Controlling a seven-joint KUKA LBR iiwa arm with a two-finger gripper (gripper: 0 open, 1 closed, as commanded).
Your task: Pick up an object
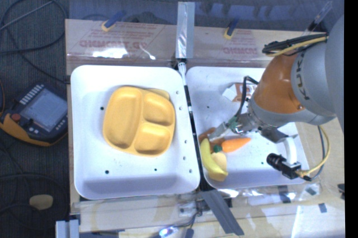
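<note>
In the right bin point(279, 172) a yellow banana point(213, 162) lies against the front-left corner. An orange carrot point(237, 144) with a green end lies just right of the banana's top. A small brown object point(206, 134) rests by the left wall. My gripper point(228, 127) reaches down from the orange-banded wrist point(277, 91) into the bin's left half, just above the carrot and right of the brown object. I see nothing clearly held in it.
The left bin point(84, 119) holds a yellow divided tray point(140, 119). A white and orange scrap point(235, 92) lies at the back of the right bin. A black fitting with a yellow cable point(282, 165) hangs over its front right. A pendant point(36, 113) lies on the floor to the left.
</note>
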